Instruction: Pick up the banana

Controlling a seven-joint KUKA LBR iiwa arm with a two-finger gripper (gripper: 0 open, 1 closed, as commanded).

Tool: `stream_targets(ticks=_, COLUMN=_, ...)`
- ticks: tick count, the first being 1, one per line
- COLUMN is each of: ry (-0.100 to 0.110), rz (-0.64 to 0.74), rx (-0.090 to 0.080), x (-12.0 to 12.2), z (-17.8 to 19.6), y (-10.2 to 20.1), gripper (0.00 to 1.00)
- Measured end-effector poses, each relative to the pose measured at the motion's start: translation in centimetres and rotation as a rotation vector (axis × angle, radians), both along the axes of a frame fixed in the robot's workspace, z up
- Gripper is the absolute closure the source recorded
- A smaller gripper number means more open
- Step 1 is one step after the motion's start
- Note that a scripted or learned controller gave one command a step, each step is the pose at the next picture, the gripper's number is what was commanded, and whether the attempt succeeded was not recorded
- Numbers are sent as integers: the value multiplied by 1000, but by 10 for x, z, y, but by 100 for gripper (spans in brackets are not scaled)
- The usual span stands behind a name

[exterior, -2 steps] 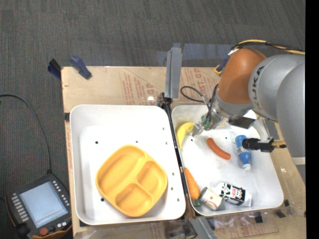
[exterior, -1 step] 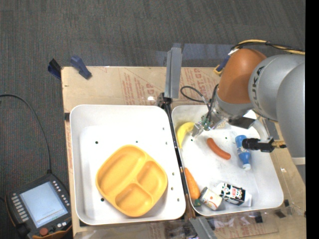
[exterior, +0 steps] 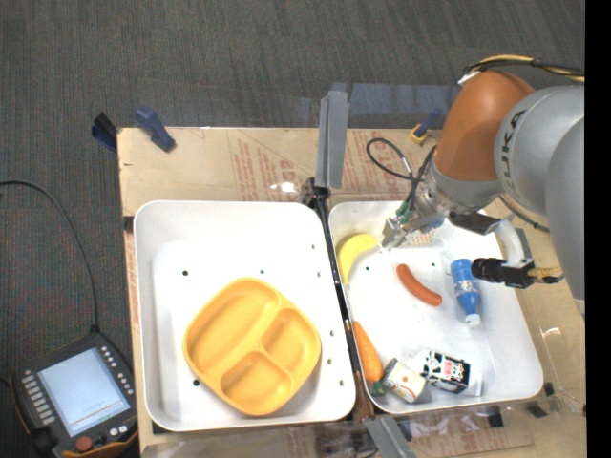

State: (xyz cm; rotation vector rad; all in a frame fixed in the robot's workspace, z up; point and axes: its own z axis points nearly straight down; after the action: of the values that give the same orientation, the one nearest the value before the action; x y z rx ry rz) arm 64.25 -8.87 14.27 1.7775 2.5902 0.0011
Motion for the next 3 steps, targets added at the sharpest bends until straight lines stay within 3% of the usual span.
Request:
stream_targets(ticks=1, ry=4, rz=-206, rx=1, x=1, z=-56, y=-1, gripper=0)
stream_targets(ticks=2, ry=4, rz=-84, rx=1, x=2, z=-55, y=8, gripper=0)
stream_targets(ticks=3, ry=4, rz=-83, rx=1, x=2, z=-46, y=8, gripper=100)
